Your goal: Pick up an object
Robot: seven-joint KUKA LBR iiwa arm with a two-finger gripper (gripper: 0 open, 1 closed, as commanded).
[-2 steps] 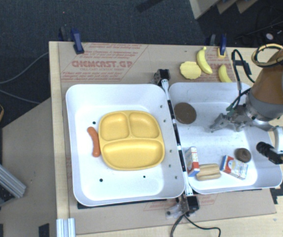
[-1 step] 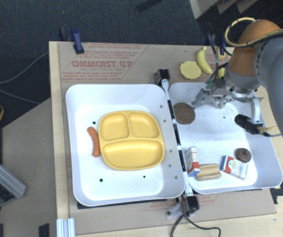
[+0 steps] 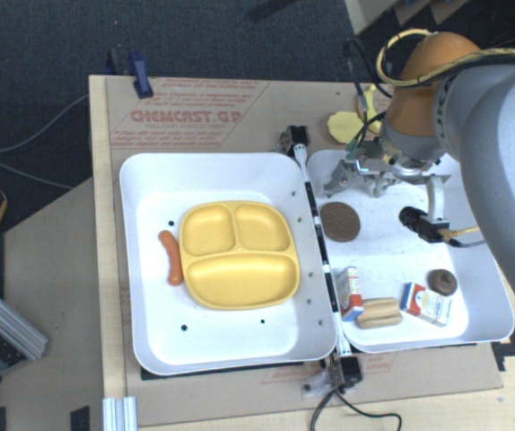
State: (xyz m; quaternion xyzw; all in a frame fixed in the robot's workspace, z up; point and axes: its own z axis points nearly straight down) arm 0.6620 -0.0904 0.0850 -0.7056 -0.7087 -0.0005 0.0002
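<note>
The gripper [image 3: 362, 176] hangs low at the top of the right bin [image 3: 482, 326] — I cannot tell if it is open or closed. A brown round cookie [image 3: 339, 222] lies just below it, right of the frame's middle — it looks not picked up yet.

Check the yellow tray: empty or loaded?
Empty: all three compartments of the tray show bare; the sausage lies beside it.

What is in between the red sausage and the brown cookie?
The yellow plate lies between the sausage and the cookie, as the camera view shows. The two bins' meeting walls also run between them.
</note>
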